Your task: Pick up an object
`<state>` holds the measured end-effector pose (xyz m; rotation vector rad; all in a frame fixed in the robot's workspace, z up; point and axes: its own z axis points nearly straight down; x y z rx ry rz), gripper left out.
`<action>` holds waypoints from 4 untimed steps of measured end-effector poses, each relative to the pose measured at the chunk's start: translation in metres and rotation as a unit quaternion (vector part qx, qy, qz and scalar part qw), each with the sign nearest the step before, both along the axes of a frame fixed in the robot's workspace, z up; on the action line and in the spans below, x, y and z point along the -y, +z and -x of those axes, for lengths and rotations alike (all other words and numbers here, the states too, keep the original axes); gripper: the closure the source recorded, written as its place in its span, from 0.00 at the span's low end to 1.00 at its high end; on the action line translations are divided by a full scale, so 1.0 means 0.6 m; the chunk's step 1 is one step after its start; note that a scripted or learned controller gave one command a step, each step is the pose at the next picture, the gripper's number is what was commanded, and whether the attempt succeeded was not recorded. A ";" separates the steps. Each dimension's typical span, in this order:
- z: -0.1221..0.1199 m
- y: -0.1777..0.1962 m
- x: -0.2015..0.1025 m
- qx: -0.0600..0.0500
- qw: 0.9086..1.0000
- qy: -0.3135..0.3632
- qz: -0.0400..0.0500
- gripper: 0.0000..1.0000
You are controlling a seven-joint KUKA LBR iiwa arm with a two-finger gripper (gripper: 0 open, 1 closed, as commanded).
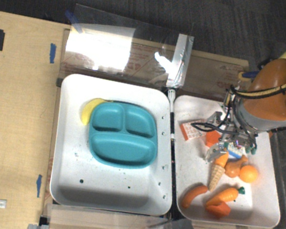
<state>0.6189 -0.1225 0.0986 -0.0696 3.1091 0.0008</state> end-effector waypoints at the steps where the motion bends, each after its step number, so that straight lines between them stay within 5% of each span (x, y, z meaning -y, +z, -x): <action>1: 0.089 -0.016 0.001 -0.011 0.999 -0.051 0.000 0.00; 2: 0.083 0.007 0.000 -0.004 0.999 -0.050 0.001 1.00; 3: 0.084 0.006 0.000 -0.005 0.999 -0.050 0.001 0.00; 4: 0.081 -0.016 0.040 -0.010 1.000 -0.026 0.000 0.00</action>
